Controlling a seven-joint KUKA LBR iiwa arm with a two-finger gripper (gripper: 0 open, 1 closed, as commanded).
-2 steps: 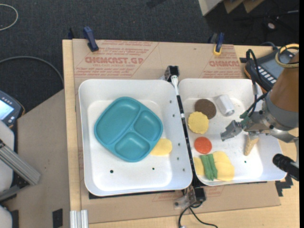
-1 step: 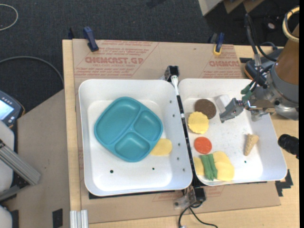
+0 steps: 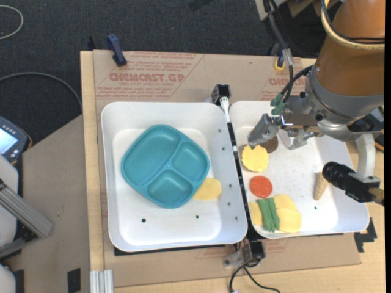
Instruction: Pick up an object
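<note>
Dark floor surrounds your desk. The hand, released and empty, hangs over the right bin; approach step. Next, lower it onto the yellow disc just below.

Partly hidden: brown item under gripper, yellow piece tucked beneath teal plate rim, right bin top behind arm, itself cut off by top/right edges; finger state unclear.
</note>
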